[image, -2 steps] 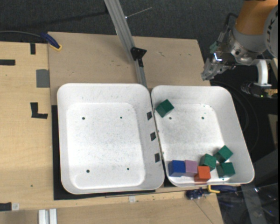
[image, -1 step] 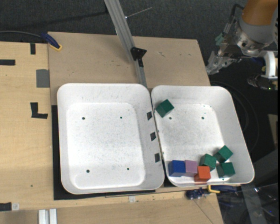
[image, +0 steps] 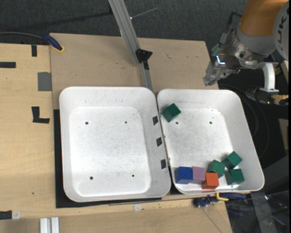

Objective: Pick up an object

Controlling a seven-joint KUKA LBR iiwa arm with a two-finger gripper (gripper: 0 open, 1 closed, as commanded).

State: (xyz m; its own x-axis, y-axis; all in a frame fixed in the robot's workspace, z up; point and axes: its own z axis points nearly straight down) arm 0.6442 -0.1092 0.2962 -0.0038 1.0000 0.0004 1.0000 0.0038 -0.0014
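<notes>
The bench (image: 111, 57) carries two white bins: the left bin (image: 68, 130) and the right bin (image: 242, 130), which holds every block. The gripper (image: 214, 76) hangs just outside the right bin's far right corner, with nothing between its fingers; whether they are apart or together I cannot tell. The nearest block, a lone green block (image: 171, 112), lies to the gripper's left and slightly nearer the camera. The rest cluster in the near corner: three green, one blue block (image: 184, 174), one purple block (image: 198, 174), one orange block (image: 211, 179). Seven blocks in all, four of them green.
</notes>
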